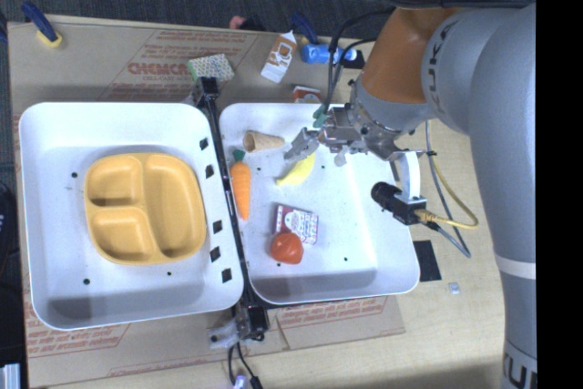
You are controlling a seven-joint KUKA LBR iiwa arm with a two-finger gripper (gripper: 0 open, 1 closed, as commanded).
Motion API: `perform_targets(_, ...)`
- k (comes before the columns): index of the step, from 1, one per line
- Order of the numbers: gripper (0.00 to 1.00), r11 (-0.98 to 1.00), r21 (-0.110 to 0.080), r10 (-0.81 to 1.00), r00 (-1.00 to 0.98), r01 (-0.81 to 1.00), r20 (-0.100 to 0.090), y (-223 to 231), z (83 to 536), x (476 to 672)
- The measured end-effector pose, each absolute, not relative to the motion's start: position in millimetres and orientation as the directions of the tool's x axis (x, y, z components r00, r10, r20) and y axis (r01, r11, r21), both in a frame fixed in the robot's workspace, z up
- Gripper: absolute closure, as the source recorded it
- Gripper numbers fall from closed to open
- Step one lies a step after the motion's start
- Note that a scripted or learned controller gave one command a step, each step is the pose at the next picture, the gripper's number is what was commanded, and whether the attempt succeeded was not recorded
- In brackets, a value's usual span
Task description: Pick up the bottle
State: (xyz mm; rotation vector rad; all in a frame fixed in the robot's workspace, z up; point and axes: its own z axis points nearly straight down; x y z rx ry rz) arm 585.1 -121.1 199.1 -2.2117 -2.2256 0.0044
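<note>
The yellow plate (pixel 144 205) lies well left of the carrot (pixel 240 188), in the other bin, out of harm's way. Just right of the carrot is a pale yellow thing (pixel 296 170). I judge it to be the bottle, though its shape is unclear. Above and right of the carrot, the claw (pixel 319 148) hangs wide with nothing in it, close over that thing's upper end. Closing there could pinch only the tip, so it may slip out or skid toward the carrot. The cone (pixel 263 140), just above the carrot, could get knocked.
</note>
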Motion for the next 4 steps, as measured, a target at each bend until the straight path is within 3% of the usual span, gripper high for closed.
perform_targets(1, 1.0, 0.011, -0.007, 1.0, -0.011, 1.0, 0.001, -121, 209, 585.4)
perform_targets(2, 1.0, 0.052, -0.004, 0.999, -0.052, 0.999, 0.001, -101, 236, 536.2)
perform_targets(3, 1.0, 0.186, -0.004, 0.983, -0.186, 0.983, 0.002, -129, 246, 476.1)
perform_targets(4, 1.0, -0.014, -0.002, 1.0, 0.014, 1.0, -0.001, -154, 237, 476.3)
